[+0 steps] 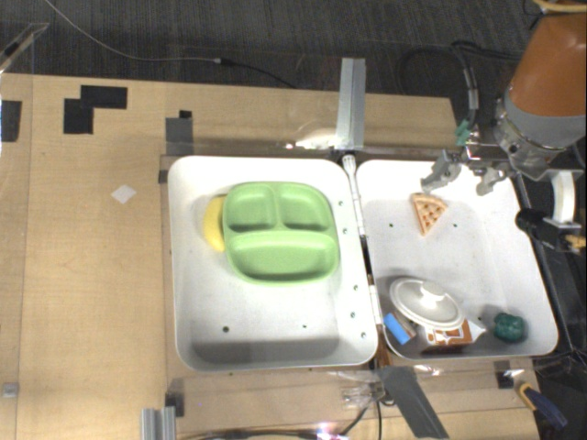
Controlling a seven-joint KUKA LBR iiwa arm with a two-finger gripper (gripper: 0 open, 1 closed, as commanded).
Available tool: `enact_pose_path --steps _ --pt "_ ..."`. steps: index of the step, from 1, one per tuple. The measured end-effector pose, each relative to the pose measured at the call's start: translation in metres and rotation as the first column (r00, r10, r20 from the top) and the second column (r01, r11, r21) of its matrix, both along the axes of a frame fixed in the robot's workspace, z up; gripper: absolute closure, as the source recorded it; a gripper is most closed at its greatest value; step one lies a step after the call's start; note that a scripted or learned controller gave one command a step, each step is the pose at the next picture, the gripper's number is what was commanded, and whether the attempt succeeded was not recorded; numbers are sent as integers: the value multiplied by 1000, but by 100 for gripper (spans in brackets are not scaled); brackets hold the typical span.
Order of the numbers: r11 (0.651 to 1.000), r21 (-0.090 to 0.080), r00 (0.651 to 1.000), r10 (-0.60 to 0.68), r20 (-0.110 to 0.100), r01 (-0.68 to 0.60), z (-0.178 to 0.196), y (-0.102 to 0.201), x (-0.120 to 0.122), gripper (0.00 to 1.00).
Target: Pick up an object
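Nearest the camera, along the front edge of the right bin (541,287), lies a cluster — a white lidded pot (427,304), a blue block (397,328) touching its left side, a small brown-and-white carton (451,335) just in front of it, and a dark green round object (509,326) a little apart to the right. These crowd each other, so any of them is a harder grasp.

Further back, alone on bare white floor, sits the pizza-slice toy (428,213) — the best candidate. The gripper (466,172) hovers just behind and slightly right of it, fingers spread and empty. It should shift a little forward and left, centre over the slice, descend straight, then close across its narrow width.

In the left bin (183,273) a green divided tray (278,230) covers part of a yellow object (213,225).

No writing is legible anywhere; the carton's print is too small to read.
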State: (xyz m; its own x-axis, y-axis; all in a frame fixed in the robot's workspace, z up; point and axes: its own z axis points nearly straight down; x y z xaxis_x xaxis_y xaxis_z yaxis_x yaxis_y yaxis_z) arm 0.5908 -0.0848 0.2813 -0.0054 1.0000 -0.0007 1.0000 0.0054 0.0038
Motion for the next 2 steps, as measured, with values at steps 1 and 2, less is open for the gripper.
enact_pose_path --steps 1,2 --pt "978 1 978 -209 -3 209 -165 0 40 0" --pt "986 0 986 -169 5 169 -193 -43 61 0"
